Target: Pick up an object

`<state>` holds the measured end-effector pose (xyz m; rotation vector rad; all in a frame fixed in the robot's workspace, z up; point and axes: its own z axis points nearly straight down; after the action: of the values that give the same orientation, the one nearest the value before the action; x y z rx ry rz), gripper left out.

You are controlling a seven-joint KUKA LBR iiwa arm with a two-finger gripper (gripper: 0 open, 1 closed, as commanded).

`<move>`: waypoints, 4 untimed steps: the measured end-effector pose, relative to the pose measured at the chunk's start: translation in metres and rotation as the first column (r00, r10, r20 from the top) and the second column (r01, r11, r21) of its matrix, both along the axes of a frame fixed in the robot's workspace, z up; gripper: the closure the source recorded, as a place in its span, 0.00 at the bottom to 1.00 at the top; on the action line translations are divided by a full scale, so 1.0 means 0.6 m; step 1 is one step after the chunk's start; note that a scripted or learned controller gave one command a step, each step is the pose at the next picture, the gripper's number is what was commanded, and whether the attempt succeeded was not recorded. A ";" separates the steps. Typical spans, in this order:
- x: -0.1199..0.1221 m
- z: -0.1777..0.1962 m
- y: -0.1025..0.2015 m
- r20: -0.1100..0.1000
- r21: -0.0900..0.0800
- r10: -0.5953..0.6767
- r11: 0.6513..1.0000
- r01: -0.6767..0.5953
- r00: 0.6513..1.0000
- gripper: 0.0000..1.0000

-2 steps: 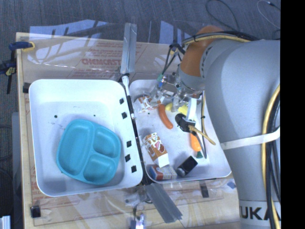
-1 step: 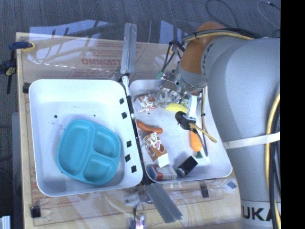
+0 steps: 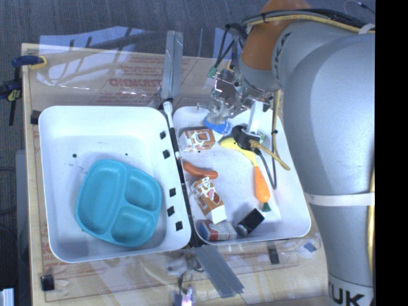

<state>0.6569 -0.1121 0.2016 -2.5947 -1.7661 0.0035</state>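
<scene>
1. Camera view: the gripper (image 3: pixel 221 110) is seen low over the upper left corner of the right bin (image 3: pixel 290 193), just above a blue object (image 3: pixel 217 125) that lies against the bin's upper wall.
2. Whether the fingers are apart or together cannot be told; they are blurred and partly covered by the wrist and its cables.
3. No object is seen held. The blue object, the likely target, is mostly hidden under the gripper.
4. A miss is judged likely: the blue object sits tight in the corner, so one finger could be blocked by the wall or the divider between the bins.
5. The small carton (image 3: pixel 197 139) lies just beside the blue object, and the banana (image 3: pixel 237 147) is near on the right; either could be nudged or pinched along with it.
6. The sausage (image 3: pixel 200 170), the carrot (image 3: pixel 262 188) and the black block (image 3: pixel 250 222) lie further down the frame and are judged safe.
7. The blue tray (image 3: pixel 118 201) in the left bin (image 3: pixel 57 136) is well apart.
</scene>
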 end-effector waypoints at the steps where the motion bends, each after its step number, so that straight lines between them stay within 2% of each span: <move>1: 0.001 0.016 0.003 -0.004 0.000 0.010 1.000 -0.010 1.000 1.00; 2: -0.001 -0.053 -0.055 -0.002 0.000 0.047 0.999 -0.047 0.999 1.00; 3: -0.001 -0.052 -0.054 -0.002 0.000 0.048 0.999 -0.048 0.999 0.00; 4: 0.006 -0.153 -0.111 0.012 -0.001 -0.070 0.998 0.071 0.997 0.00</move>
<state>0.6604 -0.1790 0.1098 -2.6622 -1.6778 -0.0112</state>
